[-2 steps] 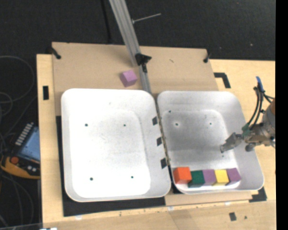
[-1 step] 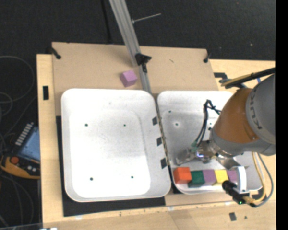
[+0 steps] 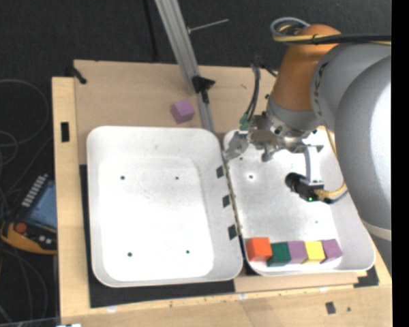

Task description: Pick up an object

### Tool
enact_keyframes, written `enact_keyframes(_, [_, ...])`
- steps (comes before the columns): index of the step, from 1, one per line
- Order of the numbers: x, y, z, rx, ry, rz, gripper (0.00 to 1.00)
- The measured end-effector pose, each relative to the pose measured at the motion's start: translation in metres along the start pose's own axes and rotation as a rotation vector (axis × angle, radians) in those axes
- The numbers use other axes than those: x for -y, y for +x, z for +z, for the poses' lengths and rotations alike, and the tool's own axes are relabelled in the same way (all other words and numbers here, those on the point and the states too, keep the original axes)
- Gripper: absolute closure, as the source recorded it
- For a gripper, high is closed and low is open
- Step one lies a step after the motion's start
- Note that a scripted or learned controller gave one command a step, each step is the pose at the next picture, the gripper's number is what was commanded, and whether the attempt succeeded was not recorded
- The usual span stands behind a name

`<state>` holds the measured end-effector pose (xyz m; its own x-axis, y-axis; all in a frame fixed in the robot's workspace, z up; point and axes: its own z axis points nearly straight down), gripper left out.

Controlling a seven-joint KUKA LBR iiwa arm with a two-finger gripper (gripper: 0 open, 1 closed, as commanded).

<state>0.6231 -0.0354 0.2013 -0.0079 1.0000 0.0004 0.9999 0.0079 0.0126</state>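
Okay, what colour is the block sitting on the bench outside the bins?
Light purple. The block lies on the bench behind the left bin, plain in the camera view.

No readable text, label or number shows anywhere.

Five small blocks sit in a row along the near edge of the right bin (image 3: pixel 354 240), touching or nearly touching one another: an orange block (image 3: pixel 260 248) at the left end, then a green block (image 3: pixel 280 253), a lilac block (image 3: pixel 298 251), a yellow block (image 3: pixel 315 251) and a purple block (image 3: pixel 331 248). A sixth, a stray purple block (image 3: pixel 183 111), lies on the bench beyond the left bin (image 3: pixel 102 182).
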Motion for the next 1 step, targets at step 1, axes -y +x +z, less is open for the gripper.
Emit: enact_keyframes(1, [0.0036, -0.005, -0.007, 0.004, 0.011, -0.007, 1.0])
